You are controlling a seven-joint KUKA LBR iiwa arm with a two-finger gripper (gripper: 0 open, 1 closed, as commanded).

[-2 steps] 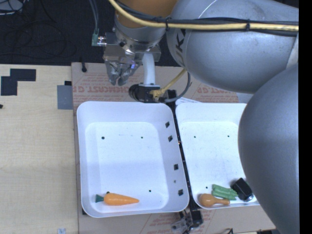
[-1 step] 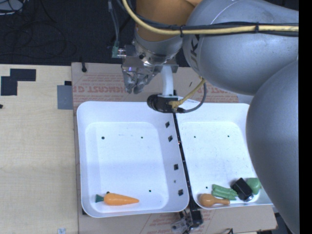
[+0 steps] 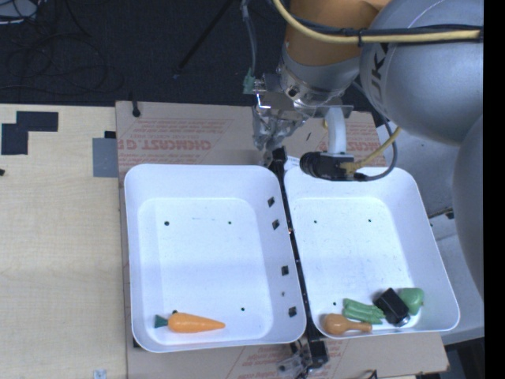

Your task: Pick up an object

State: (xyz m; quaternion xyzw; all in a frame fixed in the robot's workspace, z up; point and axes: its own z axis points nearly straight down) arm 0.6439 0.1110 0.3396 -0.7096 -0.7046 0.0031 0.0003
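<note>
An orange toy carrot [image 3: 195,322] lies near the front edge of the left bin [image 3: 146,212]. In the front right corner of the right bin [image 3: 422,212] sit a tan pear-shaped toy [image 3: 345,324], a green bean-like toy [image 3: 363,312], a small black block [image 3: 391,306] and a green rounded piece [image 3: 411,297]. My gripper [image 3: 272,136] hangs above the back rim where the two bins meet, far from all the objects. Nothing shows between its fingers.
The big grey arm and its orange band [image 3: 339,14] fill the upper right. A black cable connector [image 3: 325,165] hangs over the right bin's back rim. Brown cardboard [image 3: 189,136] lies under the bins, with a pale wooden bench [image 3: 55,251] to the left.
</note>
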